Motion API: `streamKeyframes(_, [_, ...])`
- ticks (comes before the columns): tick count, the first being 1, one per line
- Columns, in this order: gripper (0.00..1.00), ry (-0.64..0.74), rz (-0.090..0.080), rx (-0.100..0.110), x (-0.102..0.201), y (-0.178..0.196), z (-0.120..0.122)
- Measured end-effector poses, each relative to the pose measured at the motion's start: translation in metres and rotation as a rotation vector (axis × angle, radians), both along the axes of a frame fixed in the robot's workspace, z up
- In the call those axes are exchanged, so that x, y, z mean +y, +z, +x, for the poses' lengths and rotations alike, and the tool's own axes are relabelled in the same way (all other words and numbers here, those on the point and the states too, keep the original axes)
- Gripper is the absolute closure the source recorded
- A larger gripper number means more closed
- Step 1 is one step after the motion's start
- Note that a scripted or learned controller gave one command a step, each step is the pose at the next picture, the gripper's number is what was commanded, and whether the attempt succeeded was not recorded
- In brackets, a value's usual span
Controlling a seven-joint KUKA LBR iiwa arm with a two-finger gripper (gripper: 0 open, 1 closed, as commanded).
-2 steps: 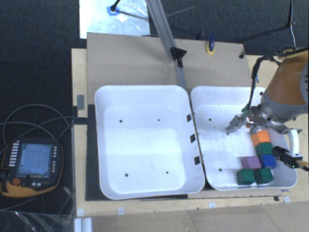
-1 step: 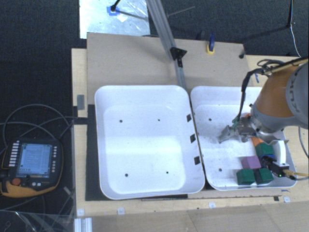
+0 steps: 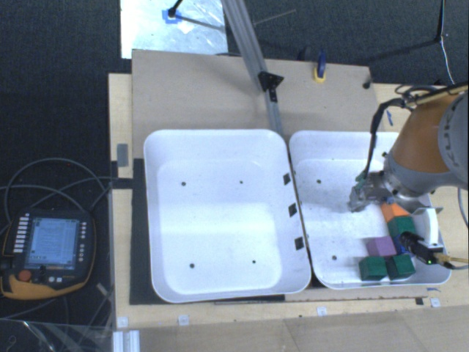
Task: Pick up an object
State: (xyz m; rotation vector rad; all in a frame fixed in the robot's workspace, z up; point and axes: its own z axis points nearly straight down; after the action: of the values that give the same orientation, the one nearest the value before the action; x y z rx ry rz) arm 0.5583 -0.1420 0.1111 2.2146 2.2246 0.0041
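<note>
Tool (image 3: 360,196) over right bin (image 3: 322,152), beside three green blocks (image 3: 373,268).

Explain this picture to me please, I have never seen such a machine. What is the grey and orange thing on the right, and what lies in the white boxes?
One camera looks down at a slant on a bench. The grey and orange thing is a robot arm reaching in from the right. Its gripper, a two-finger hand, hangs over the right bin. Small blocks lie in that bin's near right corner: a purple block, green blocks and an orange block. A left bin stands beside it. Nothing visibly sits in the gripper.
</note>
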Motion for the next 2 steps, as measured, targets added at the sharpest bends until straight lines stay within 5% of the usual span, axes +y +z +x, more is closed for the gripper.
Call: streamKeyframes(2, [1.0,0.0,-0.003,-0.006,-0.001,0.113,0.0])
